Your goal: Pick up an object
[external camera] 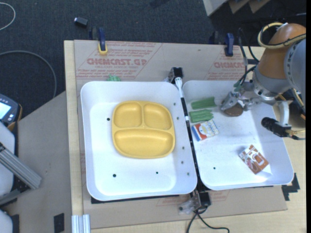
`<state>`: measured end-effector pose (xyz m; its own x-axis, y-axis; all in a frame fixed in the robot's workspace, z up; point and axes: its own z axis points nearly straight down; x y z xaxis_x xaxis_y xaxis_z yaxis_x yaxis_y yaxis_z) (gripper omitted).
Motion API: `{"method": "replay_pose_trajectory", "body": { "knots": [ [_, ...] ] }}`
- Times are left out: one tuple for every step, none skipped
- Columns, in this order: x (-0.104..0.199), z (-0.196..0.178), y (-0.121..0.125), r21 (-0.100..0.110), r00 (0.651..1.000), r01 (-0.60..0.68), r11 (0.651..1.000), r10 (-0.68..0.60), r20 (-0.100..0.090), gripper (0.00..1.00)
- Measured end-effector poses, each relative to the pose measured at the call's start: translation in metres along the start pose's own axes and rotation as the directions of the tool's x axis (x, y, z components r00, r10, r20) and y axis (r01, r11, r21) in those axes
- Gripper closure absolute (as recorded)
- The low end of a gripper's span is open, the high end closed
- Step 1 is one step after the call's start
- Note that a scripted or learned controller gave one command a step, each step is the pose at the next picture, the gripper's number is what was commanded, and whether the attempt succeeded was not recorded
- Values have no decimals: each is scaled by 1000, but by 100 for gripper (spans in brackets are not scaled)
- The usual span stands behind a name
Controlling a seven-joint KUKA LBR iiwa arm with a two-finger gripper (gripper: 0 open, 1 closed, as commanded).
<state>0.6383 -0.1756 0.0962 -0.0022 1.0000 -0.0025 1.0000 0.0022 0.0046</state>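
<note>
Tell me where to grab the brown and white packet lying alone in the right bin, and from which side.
Come straight down on the packet and pinch across its narrow width. It lies flat and slanted on the bin floor with bare space all round, so turn the hand to match that slant.

The gripper (233, 102) sat low in the right bin (272, 178), near its far edge, over a brown object (234, 111). Two green blocks (201, 108) lay just to its left, a small card (205, 130) nearer the camera beside the divider, and a packet (254, 158) well apart toward the near right corner. A yellow tray (143, 129) filled the left bin's (97, 178) middle.
</note>
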Motion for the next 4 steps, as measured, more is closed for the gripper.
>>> {"method": "replay_pose_trajectory", "body": {
  "knots": [
    [81, -76, 32, -4, 1000, 5, 1000, -5, -2, 100],
    [143, -216, -39, -6, 1000, 5, 1000, -5, -5, 100],
    [104, -284, -93, -1, 1000, -5, 1000, 5, -1, 100],
    [117, -404, -145, -13, 1000, 0, 1000, 0, -2, 100]
  ]
}}
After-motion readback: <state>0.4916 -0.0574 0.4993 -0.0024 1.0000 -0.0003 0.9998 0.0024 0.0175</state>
